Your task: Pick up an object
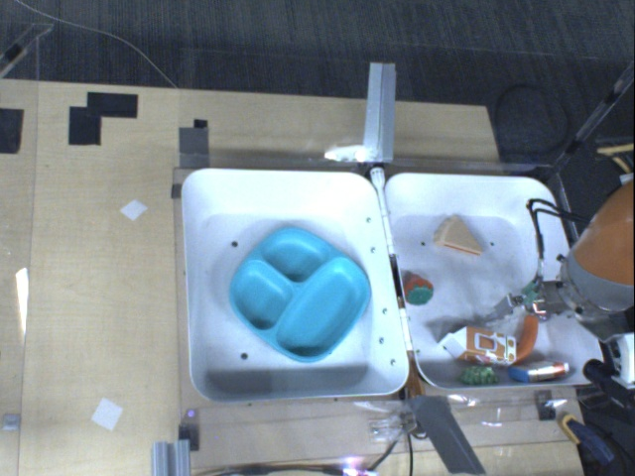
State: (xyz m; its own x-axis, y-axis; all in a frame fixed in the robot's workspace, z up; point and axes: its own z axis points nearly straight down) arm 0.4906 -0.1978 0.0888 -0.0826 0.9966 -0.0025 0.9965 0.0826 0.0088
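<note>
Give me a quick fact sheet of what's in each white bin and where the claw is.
left bin: one blue divided plate with three compartments
right bin: tan wedge near the back; small orange-and-green toy by the divider; green piece, orange-printed white packet and marker-like stick at the front
arm: reaches in from the right
claw: low over the front clutter; its grip cannot be judged

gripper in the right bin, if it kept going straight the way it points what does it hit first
The gripper points left and slightly down over the right bin. Straight on, it would probably first meet the white and orange packet just below its tip, with the orange carrot-like piece beside it. Depth is unclear from above.
</note>
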